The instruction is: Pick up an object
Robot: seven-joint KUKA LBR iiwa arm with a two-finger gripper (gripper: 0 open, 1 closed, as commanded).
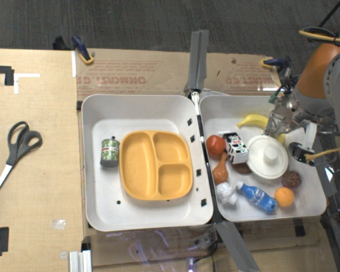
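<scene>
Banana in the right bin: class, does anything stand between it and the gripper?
Nothing visible does. The gripper hangs right at the banana's right end; the white lidded bowl sits below it, not between them.

The gripper hides the right end of the banana near the right bin's back wall, and its fingers are too blurred to read. The white lidded bowl covers part of a dark round thing (kind unclear). The arm is cut off at the right edge.
</scene>
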